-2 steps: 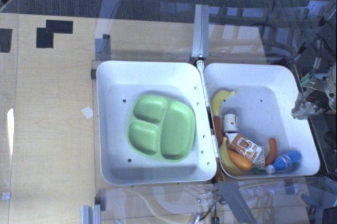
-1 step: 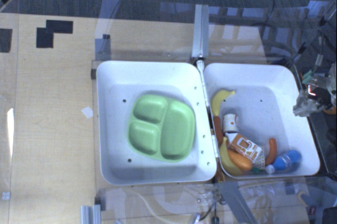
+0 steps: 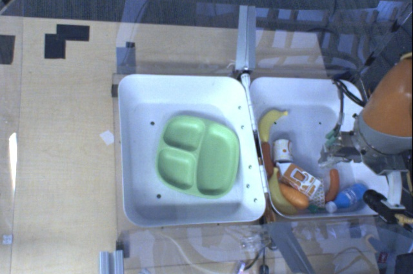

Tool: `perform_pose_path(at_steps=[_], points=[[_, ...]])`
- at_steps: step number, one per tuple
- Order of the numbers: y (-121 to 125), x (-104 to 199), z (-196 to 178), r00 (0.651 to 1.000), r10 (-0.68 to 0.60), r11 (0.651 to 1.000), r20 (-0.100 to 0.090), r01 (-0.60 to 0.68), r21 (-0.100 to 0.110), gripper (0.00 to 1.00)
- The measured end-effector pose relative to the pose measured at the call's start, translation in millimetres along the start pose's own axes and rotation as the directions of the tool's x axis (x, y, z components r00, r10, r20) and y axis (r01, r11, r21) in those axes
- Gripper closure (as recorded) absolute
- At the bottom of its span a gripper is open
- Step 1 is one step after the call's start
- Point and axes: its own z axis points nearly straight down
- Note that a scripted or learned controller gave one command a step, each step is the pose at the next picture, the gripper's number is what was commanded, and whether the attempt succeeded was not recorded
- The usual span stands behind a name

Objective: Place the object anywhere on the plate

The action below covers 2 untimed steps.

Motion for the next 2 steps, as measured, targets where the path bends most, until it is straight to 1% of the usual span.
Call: perform_pose_path(at_steps=[1, 2], points=[[-4, 86, -40, 0.982, -0.191, 0.982, 0.000, 0.191, -0.003, 1.00], [19, 161, -27, 0.820, -0.572, 0.820, 0.000, 0.572, -0.002, 1.00]])
